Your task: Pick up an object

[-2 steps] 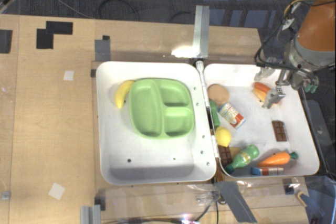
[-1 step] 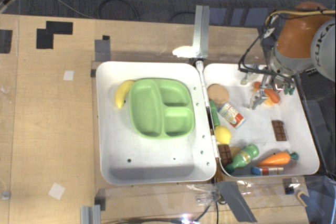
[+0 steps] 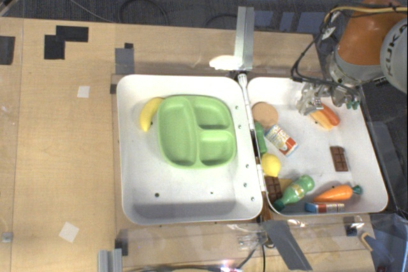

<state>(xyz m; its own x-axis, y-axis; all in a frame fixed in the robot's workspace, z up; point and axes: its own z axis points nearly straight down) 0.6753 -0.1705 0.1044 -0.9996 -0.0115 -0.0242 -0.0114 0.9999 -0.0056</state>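
Observation:
My gripper (image 3: 311, 100) hangs over the back of the right bin (image 3: 366, 137), reaching in from the right. An orange and red toy (image 3: 326, 116) lies just to its right and a little nearer, close to the gripper tip; whether they touch is unclear. Further left in the same bin are a brown round piece (image 3: 264, 113), a small printed can (image 3: 280, 139) and a yellow lemon (image 3: 271, 165). Along the front lie a green bottle (image 3: 297, 189), a carrot (image 3: 335, 193) and a blue pen (image 3: 324, 207). A chocolate bar (image 3: 340, 158) rests near the right wall.
The left bin (image 3: 131, 156) holds a green divided plate (image 3: 194, 130) with a banana (image 3: 150, 113) at its left edge. A metal post (image 3: 245, 41) stands behind the divider between the bins. Cables loop by the arm's wrist at the back right.

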